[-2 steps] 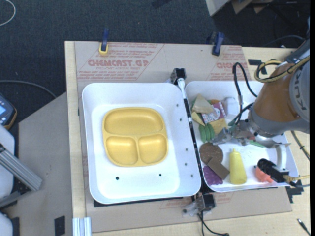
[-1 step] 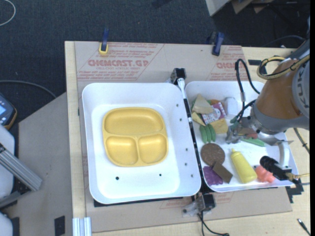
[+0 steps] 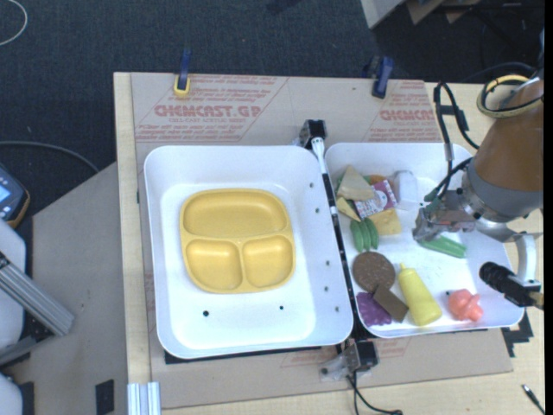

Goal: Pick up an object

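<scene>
The right bin holds a jumble of toy food. A tan wedge and a snack packet lie at its back left, with green pods just in front. A brown disc, a yellow bottle, a purple block and a pink piece lie toward the front. My gripper hangs low over the bin's right side, right above a green pod. The wrist hides its fingers.
The left bin contains a yellow three-compartment plate. A black clamp sits at the back between the bins. The arm's grey and orange body covers the right bin's far right edge. Cables trail by the arm.
</scene>
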Available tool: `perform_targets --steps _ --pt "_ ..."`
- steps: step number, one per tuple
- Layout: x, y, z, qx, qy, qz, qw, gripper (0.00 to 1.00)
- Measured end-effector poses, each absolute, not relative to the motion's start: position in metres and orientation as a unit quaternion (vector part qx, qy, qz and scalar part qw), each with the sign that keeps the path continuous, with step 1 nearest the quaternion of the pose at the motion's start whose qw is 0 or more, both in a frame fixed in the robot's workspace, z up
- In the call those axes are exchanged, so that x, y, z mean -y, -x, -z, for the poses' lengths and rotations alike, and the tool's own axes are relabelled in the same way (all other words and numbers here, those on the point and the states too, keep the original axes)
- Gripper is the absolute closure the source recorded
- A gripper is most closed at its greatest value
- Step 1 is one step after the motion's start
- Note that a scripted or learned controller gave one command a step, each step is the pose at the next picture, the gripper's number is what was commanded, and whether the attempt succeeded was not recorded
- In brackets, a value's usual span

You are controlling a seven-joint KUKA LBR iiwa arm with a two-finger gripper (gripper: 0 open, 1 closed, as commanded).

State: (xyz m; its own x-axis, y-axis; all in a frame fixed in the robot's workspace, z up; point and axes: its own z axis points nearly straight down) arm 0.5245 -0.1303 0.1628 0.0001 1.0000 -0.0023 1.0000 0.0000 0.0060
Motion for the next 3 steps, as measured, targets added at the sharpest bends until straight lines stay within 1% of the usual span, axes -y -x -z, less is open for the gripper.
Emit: perform_targets --steps 1,2,3 --pt "0.133 -0.52 -0.225 -0.707 -0.707 -0.002 0.004 1.0" --pt "0.133 -0.521 -0.225 -0.707 -0.707 -0.0006 0.002 1.0" --pt "0.086 -0.53 -0.23 -0.709 -0.705 -0.0016 0.001 1.0"
